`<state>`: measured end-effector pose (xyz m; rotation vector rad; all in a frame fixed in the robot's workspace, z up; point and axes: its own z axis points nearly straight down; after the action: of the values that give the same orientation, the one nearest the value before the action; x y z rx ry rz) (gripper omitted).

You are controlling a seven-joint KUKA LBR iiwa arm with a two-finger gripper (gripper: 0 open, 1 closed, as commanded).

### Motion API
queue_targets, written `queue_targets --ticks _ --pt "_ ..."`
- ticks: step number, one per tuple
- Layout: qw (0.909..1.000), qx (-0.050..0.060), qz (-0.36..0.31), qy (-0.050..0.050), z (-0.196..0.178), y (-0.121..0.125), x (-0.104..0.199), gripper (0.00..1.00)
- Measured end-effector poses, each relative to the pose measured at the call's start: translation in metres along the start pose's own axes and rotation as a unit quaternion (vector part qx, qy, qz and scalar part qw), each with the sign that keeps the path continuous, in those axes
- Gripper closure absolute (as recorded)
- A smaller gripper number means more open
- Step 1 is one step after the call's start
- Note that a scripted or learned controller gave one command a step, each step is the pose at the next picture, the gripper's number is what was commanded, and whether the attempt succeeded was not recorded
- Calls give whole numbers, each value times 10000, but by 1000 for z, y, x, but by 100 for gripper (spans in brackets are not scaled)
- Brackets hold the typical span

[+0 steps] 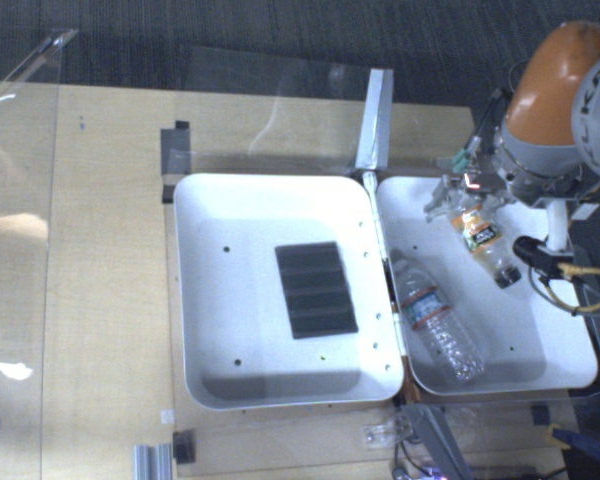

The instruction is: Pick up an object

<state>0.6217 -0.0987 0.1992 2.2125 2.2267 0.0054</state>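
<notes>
bottle (483, 243) just below end effector (462, 190) | right bin (560, 363)

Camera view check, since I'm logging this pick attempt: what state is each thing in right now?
Dark ridged block: lying flat in the left bin, untouched.
Clear plastic bottle: on its side in the right bin, free of the arm.
Small bottle with orange label: tilted, its top at the gripper; whether it is gripped cannot be told.
Gripper: over the right bin's far corner.
</notes>
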Motion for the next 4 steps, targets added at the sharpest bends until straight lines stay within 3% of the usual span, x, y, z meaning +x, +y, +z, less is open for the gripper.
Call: queue_targets --ticks 1,2,3,4 --pt "9994 -3 -351 -7 57 7 -73 0" --pt "10000 -20 -5 -9 112 36 -81 0" --pt "10000 -32 -31 -14 101 38 -80 100" --pt "9997 -21 -243 -1 7 49 -22 100"
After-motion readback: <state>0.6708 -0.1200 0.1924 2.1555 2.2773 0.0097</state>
